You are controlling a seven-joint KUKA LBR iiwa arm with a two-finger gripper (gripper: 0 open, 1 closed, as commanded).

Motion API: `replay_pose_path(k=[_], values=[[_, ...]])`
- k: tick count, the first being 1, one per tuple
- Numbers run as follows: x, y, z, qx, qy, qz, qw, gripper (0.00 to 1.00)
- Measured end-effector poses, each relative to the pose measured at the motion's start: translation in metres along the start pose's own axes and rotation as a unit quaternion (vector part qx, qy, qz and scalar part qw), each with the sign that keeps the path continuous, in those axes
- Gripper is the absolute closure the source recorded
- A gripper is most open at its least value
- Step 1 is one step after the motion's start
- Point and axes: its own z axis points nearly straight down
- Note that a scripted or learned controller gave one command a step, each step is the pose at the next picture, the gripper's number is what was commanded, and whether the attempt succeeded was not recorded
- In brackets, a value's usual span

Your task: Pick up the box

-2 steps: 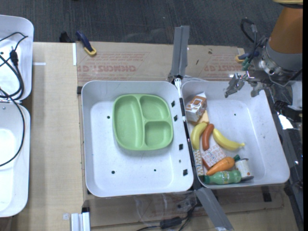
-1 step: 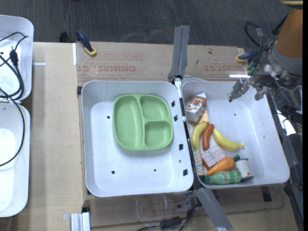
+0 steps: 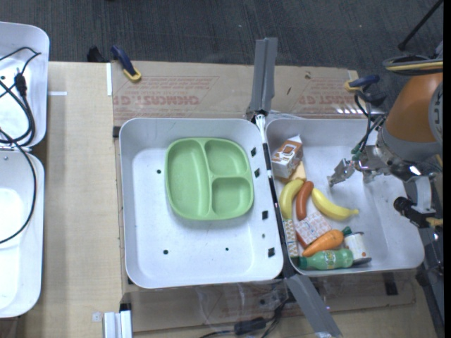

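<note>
A small brown and white carton box (image 3: 287, 158) stands in the right bin (image 3: 394, 252) near its upper left corner, leaning on a yellow wedge. My gripper (image 3: 341, 173) hovers to the right of the box, about a hand's width away, over bare bin floor. Its fingers are open with nothing between them. The grey arm with its orange band (image 3: 414, 108) comes in from the right.
Below the box lie two bananas (image 3: 332, 205), a red sausage (image 3: 303, 198), a pink checked packet (image 3: 311, 227), a carrot (image 3: 324, 241), a green bottle (image 3: 325, 260) and a small can (image 3: 356, 244). The left bin (image 3: 141, 245) holds a green divided plate (image 3: 210, 178).
</note>
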Motion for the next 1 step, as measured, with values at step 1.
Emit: replay_pose_path(k=[1], values=[[-0.0092, 0.0677, -0.0003, 0.0, -0.001, 0.008, 1.0, 0.0]])
